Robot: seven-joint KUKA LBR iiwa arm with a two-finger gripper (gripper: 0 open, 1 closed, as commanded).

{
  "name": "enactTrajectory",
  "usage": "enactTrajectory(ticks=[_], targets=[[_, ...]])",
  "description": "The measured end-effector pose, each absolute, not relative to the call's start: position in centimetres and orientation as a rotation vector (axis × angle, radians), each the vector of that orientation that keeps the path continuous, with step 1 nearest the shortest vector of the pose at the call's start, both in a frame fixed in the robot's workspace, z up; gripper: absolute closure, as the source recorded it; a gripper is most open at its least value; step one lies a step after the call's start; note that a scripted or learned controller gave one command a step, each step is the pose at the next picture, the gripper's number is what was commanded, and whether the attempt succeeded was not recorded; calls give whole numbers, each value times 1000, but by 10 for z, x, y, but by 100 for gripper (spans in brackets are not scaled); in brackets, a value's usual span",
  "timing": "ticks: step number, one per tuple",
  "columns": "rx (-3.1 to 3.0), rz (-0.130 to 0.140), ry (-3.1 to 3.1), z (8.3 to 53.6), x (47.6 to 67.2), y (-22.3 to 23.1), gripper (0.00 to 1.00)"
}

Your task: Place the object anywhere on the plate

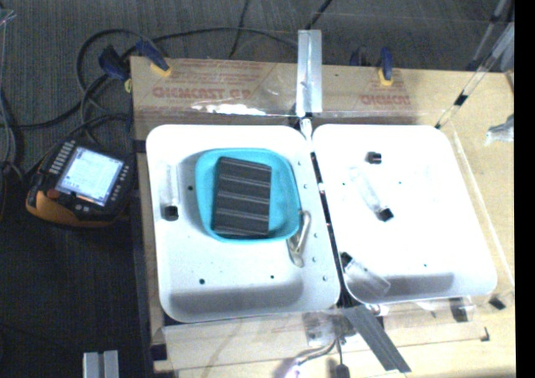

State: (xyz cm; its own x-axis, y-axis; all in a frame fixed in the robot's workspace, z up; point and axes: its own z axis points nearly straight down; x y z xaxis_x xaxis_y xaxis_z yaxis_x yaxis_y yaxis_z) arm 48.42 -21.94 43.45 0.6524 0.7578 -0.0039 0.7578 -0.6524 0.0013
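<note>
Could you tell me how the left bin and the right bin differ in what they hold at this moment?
The left bin holds a turquoise plate with a dark ribbed block lying on it; the right bin holds no plate. The left bin has one small dark piece near its left wall, while the right bin has two. Both bins are shallow, white and round-cornered.

Handheld pendant w/ lit screen (84, 181) on floor left of bench; small black bits (374, 157) in right bin (418, 276).
</note>
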Motion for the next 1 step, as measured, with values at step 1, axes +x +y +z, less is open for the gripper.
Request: enactTrajectory(ticks=[1], targets=[[2853,-5,1308,434,484,-219,0]])
